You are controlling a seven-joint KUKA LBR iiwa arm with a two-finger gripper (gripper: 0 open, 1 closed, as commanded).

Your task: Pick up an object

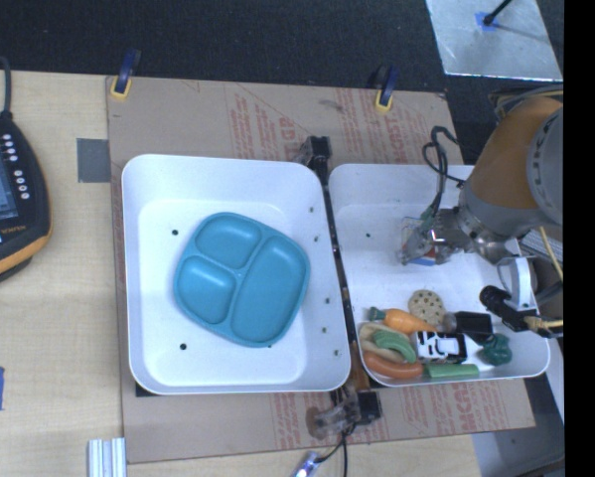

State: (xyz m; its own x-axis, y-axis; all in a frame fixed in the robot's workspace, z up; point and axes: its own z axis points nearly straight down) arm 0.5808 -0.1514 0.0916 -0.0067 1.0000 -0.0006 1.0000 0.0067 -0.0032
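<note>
A small red-and-blue object [428, 255] sits at the tips of the gripper [422, 245] in the right bin [376, 192], about midway down the bin and well above the clutter along its near edge. The object is partly hidden by the fingers, and the view is too blurred there to make out its shape or say whether it lies between them — whether the jaws stand released or clenched on it cannot be told.

The arm [516, 177], grey with an orange band, comes in from the right and bends down over the bin's right side.

Along the near edge of the right bin lies a heap of toy food and small items: a round speckled cookie [427, 303], a carrot [408, 320], a green pea pod [390, 344], a hot dog [391, 368], a black-and-white block [438, 346], a green bar [452, 371] and a dark green piece [496, 350] at the corner.

The left bin [148, 266] holds 1 thing — a blue divided plate [241, 278] with 3 compartments, lying flat near its middle.

Both bins rest on a cardboard sheet [218, 112] on the bench. A black-and-orange teach pendant [4, 202] lies at the far left.
</note>
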